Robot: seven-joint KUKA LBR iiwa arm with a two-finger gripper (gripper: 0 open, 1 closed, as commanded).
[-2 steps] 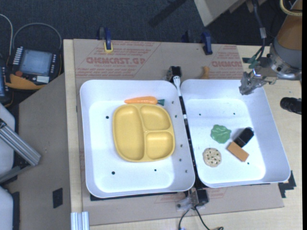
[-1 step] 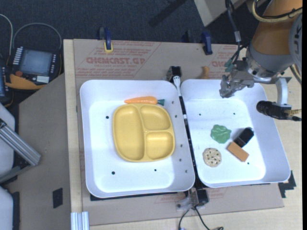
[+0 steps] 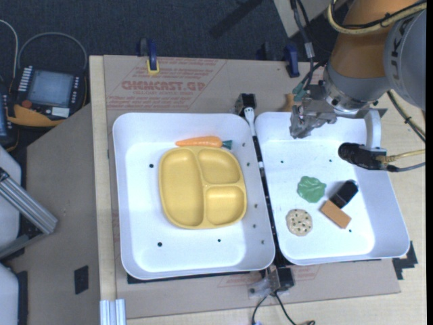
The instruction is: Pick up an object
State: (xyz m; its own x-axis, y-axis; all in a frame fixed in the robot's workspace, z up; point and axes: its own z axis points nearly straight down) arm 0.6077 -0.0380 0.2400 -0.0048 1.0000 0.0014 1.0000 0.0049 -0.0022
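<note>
You have two shallow white plastic bins side by side on the bench, the left bin (image 3: 128,202) and the right bin (image 3: 385,235). The grey arm with the orange band (image 3: 369,19) reaches in from the right, and its two-finger gripper (image 3: 302,128) sits over the far left corner of the right bin, above bare white floor. Nothing shows between its tips, and whether it is open or closed you cannot tell from this angle. The candidates for picking lie well apart from it, in the nearer half of that same bin: a crumpled green leafy piece (image 3: 311,189), a round tan cookie with dark chips (image 3: 298,222) just nearer than it, and to their right a small black block (image 3: 344,193) touching an orange-brown rectangular block (image 3: 335,214). In the left bin you see a yellow three-compartment plastic plate (image 3: 201,186), with an orange toy carrot (image 3: 199,141) lying along its far edge.
</note>
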